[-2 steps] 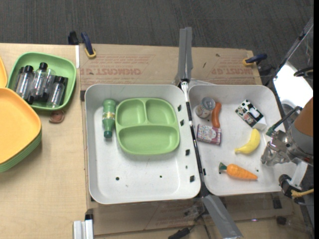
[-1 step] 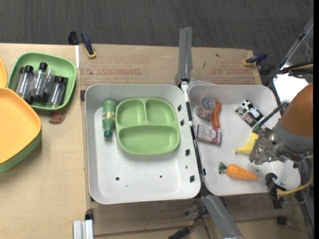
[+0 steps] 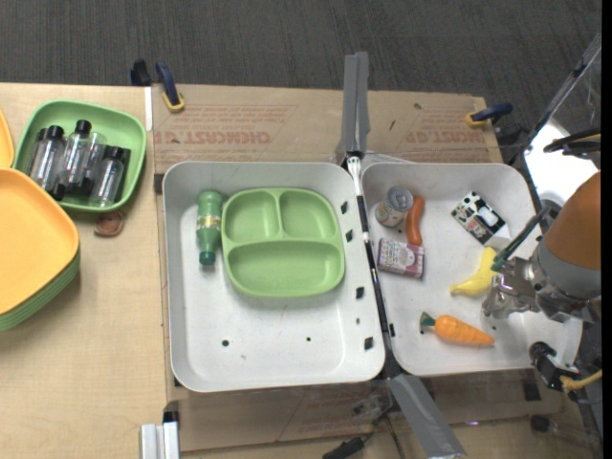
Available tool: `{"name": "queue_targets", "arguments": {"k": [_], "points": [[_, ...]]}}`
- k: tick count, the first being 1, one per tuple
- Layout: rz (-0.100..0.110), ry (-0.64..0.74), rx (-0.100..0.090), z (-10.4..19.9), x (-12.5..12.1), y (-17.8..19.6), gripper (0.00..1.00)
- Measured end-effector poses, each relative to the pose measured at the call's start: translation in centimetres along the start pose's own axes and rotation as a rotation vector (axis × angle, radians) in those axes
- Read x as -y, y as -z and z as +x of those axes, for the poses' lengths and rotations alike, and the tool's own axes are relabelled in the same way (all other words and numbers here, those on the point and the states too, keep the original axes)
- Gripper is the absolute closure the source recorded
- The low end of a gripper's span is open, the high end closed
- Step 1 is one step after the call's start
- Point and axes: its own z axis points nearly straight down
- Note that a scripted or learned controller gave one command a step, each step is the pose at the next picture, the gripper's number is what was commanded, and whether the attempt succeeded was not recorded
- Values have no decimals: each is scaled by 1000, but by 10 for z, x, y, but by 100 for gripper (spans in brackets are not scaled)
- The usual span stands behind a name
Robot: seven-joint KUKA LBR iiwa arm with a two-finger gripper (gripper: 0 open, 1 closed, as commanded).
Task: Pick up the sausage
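So the sausage (image 3: pixel 414 220) is lying in the right bin (image 3: pixel 442 175), up near its back-left corner, right beside a small round can (image 3: pixel 399 200) and just above a pink packet (image 3: pixel 401 257). The tool (image 3: pixel 499 299) sits over the bin's right side, near the banana (image 3: pixel 476 277) and the carrot (image 3: pixel 460 330) (honestly can't tell how it's set from this angle). Left bin (image 3: pixel 191 352) has a green divided plate (image 3: pixel 283 241) and a green bottle (image 3: pixel 208 226) beside it.
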Motion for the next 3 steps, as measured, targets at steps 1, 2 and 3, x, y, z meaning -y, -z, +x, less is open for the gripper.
{"name": "queue_targets", "arguments": {"k": [1,2,3], "points": [[-1,-221,0,-25,-9,0,100],[-2,-320,2,0,-19,134,100],[-1,-507,3,14,-28,180,100]]}}
